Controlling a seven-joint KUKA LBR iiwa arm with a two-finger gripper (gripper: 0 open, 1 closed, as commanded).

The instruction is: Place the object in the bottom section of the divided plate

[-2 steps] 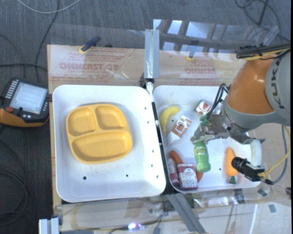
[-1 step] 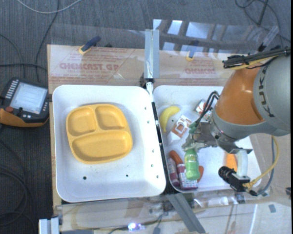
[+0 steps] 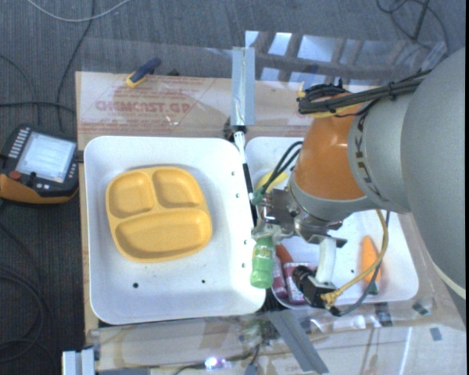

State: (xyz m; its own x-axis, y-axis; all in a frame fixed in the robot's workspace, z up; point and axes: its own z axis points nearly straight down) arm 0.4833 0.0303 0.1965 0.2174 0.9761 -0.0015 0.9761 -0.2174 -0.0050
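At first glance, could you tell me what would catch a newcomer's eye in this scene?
The yellow divided plate stands out in the left white bin, with nothing in its sections. The big grey and orange arm fills the right side over the right bin. A green object hangs by the gripper, above the rim between the bins.

We see two bins side by side on the table. The divided plate lies in the left bin. The arm hangs over the right bin, and a bottle sits at the rim between them.
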